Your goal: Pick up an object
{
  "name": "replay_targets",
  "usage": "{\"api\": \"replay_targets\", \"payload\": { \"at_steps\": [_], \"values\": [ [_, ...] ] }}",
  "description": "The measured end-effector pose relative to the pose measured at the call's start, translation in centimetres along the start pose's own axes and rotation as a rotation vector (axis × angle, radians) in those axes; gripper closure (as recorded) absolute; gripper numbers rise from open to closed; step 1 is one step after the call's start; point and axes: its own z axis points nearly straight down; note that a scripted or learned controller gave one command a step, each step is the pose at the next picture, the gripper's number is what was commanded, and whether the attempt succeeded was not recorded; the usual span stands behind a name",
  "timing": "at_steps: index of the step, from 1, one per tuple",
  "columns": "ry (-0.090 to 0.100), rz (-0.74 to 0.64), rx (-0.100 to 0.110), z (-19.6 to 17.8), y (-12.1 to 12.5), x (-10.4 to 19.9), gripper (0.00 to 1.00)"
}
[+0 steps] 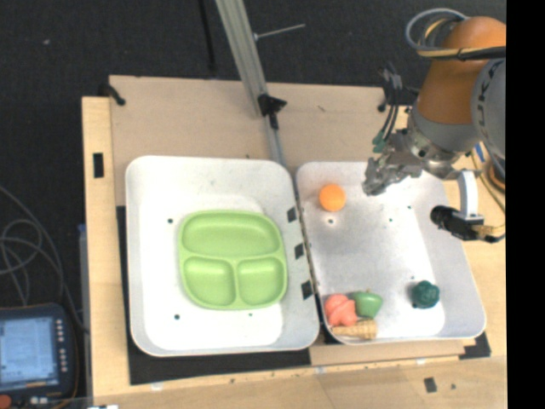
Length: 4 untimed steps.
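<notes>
**Gripper above right bin, nothing gripped**

An orange ball (332, 198) is seen in the right bin (443, 313), near its back-left corner, sitting alone on the bin floor. The gripper (375, 182) is positioned just to the ball's right, over the back part of the same bin, apart from the ball. No object is seen between its fingers; finger spacing cannot be told at this resolution, since the tips are read only as one dark cluster.

More objects are found along the front edge of the right bin: a pink piece (340, 310) and a green piece (368, 302) are touching each other at the front-left corner, with a tan, ridged item (361, 331) lying just in front of them against the rim. A dark green lump (424, 294) is placed apart from them, toward the front-right.

The arm (451, 83) is reached in from the right, with the orange band seen above the wrist.

In the left bin (153, 228), a light green divided tray (232, 258) with three compartments is laid flat near the centre. A grey metal pole (243, 49) is seen slanting up behind the bins. A tablet-like screen (30, 352) is visible at the lower left, off the bench.
</notes>
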Motion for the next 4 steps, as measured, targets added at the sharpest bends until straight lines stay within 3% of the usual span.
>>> {"api": "replay_targets", "payload": {
  "at_steps": [4],
  "values": [
    [0.001, 0.0, 0.001, -2.7, 2.6, 19.5, 1.0]
  ]
}}
